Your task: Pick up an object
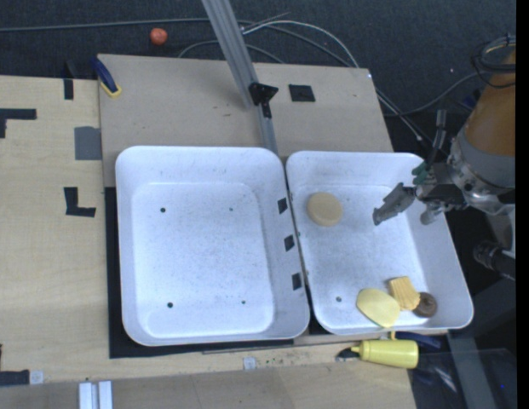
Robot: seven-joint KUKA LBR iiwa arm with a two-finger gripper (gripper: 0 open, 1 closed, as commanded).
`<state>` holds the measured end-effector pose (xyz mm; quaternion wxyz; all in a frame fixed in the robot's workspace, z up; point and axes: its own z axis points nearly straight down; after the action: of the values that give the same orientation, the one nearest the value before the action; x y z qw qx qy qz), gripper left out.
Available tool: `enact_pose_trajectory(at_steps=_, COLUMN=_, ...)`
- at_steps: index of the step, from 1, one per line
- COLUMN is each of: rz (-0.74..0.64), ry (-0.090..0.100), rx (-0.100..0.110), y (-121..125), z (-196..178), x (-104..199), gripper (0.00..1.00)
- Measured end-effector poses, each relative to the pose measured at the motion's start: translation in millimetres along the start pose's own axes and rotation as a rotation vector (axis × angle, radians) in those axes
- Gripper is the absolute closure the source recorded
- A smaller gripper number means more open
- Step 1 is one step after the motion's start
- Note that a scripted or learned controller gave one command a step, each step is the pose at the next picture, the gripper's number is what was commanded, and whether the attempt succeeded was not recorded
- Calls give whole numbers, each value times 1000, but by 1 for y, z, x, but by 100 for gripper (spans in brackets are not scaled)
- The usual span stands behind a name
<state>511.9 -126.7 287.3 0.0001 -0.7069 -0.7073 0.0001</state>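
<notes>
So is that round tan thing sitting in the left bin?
No, the round tan disc lies in the right bin, near its upper left corner, beside the divide from the left bin.

A robotics lab, by the look of it: a pale plywood tabletop [43,254] patched with black tape squares, two shallow white plastic bins [204,245] set side by side, a slanted grey aluminium camera pole [234,49], and loose white cables [315,45] trailing over dark carpet.

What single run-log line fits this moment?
gripper: open, holding nothing | over right bin | round tan object: apart, unlifted
</notes>
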Motion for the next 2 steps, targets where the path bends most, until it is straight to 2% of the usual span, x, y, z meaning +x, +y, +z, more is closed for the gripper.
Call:
enact_pose_trajectory(at_steps=1, rz=-1, ry=0, rx=0, y=0, z=-10, x=0, gripper=100)
enact_pose_trajectory(at_steps=2, rz=-3, ry=0, rx=-7, y=-4, z=-84, x=38, gripper=100)
